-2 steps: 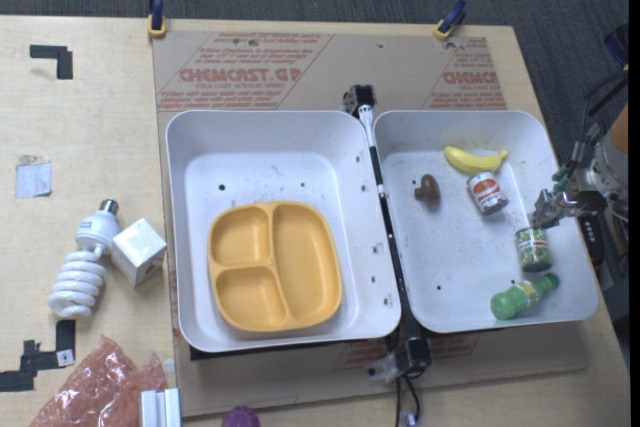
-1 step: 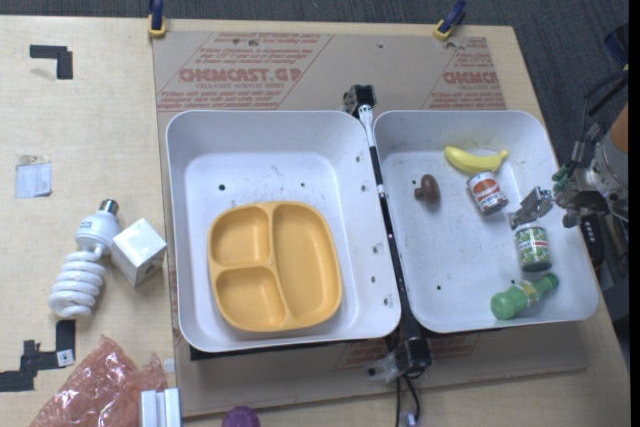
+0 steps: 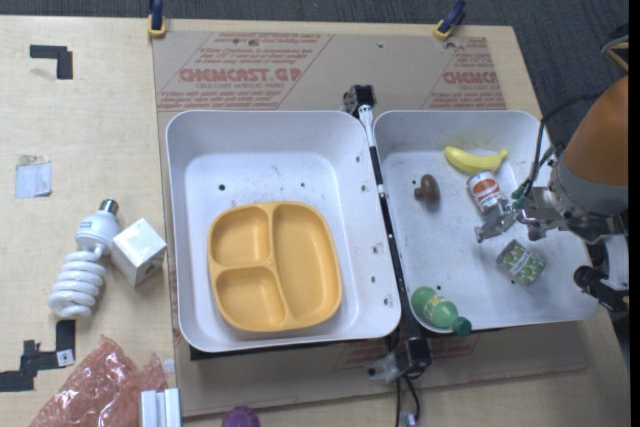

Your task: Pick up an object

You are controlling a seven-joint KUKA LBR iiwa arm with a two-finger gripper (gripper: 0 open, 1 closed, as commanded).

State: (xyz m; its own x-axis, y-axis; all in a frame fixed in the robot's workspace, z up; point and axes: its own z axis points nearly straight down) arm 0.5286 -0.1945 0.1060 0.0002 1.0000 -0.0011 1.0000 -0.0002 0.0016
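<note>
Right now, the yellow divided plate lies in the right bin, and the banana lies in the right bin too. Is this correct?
Not quite. The camera view shows the yellow divided plate in the left bin, not the right one. The banana does lie in the right bin.

bins [image 3: 200, 140]: looked like smooth white plastic
tray [image 3: 274, 266]: matt yellow plastic, far from gripper [image 3: 500, 223]
banana [image 3: 474, 158]: glossy
bench [image 3: 60, 135]: pale wood

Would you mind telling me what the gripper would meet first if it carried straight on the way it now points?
Pointing leftward, the gripper would probably meet the small can just beside its tip first, though depth is unclear from above; it may pass just below it.
</note>
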